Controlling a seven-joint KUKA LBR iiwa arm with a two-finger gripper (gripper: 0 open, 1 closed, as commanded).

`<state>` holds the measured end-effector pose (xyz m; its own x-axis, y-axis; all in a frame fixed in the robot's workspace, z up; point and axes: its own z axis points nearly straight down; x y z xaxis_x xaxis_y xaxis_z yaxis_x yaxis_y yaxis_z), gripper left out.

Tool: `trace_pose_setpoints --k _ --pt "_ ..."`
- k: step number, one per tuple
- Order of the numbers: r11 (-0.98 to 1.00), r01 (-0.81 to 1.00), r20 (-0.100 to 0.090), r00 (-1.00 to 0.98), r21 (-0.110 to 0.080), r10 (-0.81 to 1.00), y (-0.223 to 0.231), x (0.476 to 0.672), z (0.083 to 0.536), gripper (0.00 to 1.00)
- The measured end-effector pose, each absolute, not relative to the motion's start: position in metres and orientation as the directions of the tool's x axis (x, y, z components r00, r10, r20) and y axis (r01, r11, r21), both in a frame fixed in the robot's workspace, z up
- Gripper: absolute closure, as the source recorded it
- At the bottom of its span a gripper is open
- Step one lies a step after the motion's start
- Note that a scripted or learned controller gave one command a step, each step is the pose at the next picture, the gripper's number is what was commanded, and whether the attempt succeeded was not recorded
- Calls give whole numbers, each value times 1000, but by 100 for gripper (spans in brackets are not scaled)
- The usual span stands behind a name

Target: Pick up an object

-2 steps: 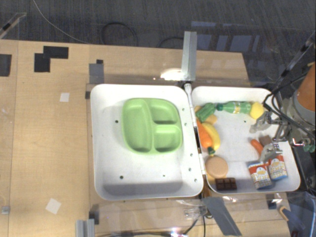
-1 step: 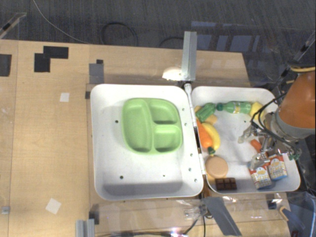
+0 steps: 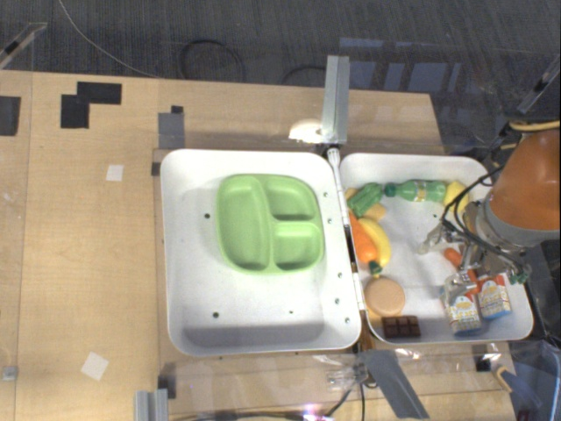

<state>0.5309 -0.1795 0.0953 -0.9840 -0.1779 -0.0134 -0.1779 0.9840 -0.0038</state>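
Over the right bin [image 3: 523,323], the hand [image 3: 469,257] hangs below the grey arm with its orange band [image 3: 529,187]. Its dark parts and cables blur together, so I cannot tell how its grip stands, and nothing shows pinched in it.

Just below the hand two small cartons [image 3: 479,301] stand side by side against the bin's near wall, white and blue with orange tops; their print is too small to read. A small orange piece [image 3: 451,256] lies just left of the hand, touching or nearly so.

Up and to the left of the hand a green bottle [image 3: 416,190] lies on its side, its long axis running left to right along the far wall, with a yellow label whose writing cannot be read. A small yellow thing [image 3: 455,191] sits at its right end.

Farther left of the hand, by the wall between the bins, a banana [image 3: 376,237] and a carrot [image 3: 364,244] lie together, both running roughly far to near, with a green vegetable [image 3: 364,197] above them.

Down and left of the hand sits a round tan bun [image 3: 385,296], and a brown chocolate bar [image 3: 401,327] just below it.

Well to the left, the other bin [image 3: 188,323] holds a green divided plate [image 3: 268,223]. Both bins rest on the wooden table [image 3: 79,261].
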Motion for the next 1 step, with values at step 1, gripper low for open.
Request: trace_pose_setpoints --k 1 --pt "984 -181 -14 -983 -4 -181 -169 544 89 0"
